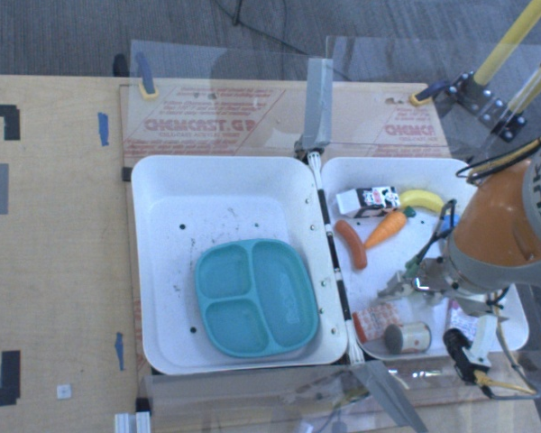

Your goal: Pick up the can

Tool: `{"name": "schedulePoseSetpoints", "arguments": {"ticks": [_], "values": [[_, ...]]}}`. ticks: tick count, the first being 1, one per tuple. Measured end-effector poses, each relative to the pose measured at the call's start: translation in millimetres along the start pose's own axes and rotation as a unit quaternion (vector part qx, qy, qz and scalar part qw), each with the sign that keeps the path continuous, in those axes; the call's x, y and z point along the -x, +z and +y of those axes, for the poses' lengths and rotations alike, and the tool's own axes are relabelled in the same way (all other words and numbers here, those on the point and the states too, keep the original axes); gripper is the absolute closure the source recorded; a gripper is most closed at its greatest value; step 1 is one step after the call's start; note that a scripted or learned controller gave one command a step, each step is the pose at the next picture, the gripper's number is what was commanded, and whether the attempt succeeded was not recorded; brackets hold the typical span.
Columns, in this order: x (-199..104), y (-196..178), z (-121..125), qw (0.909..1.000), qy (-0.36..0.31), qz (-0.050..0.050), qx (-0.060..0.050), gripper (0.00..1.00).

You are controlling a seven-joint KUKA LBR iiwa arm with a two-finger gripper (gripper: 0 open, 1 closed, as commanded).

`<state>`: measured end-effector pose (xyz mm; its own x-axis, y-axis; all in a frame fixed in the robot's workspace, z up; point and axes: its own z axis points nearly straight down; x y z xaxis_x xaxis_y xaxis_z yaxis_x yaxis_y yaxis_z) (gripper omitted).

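Can lies on its side near the front edge of the right bin, just beside a reddish packet, untouched. Pincer hangs over the bin floor just behind the can, apart from it; how far it is open I cannot tell, nothing visibly in it. Same bin, further back: sausage, carrot, banana, small toy car; left bin on the desk holds a teal divided plate.
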<state>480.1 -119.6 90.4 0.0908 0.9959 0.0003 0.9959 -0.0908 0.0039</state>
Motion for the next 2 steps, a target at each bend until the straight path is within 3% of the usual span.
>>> {"name": "schedulePoseSetpoints", "arguments": {"ticks": [1,2], "values": [[3.0,-10.2,0.6,1.0,0.003,-0.002,0.002,1.0],[50.8,-86.8,17.6,0.9984,0.057,-0.001,-0.001,1.0]]}}
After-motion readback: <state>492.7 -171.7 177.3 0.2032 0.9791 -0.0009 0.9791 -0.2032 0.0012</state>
